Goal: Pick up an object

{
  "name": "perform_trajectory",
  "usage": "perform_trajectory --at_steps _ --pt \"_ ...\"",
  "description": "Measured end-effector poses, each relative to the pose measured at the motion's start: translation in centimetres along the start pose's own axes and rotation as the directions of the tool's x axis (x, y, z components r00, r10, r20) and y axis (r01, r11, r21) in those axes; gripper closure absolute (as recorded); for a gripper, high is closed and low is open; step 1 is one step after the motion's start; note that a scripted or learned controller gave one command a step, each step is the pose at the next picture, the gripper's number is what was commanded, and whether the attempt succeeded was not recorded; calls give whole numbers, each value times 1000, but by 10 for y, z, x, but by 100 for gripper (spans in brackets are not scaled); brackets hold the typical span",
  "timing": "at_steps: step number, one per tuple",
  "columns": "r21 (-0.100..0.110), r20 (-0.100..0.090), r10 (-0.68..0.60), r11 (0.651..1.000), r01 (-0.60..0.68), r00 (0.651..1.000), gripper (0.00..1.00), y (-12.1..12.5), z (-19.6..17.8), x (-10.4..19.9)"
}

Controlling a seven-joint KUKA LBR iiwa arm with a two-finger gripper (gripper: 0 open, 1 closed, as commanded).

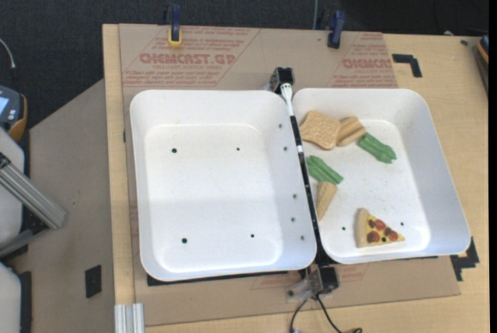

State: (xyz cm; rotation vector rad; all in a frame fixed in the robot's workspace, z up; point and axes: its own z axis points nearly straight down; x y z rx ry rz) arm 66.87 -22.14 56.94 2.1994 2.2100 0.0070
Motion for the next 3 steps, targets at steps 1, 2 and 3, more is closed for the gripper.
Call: perform_trajectory --at_steps 1,2,3 --pt "-5 4 -1 1000 1 1000 100 1 -11 1" --pt "-10 7 -2 1000 3 1000 100 2 -22 1" --pt "-16 11 -4 1000 4 1000 100 2 -33 2"
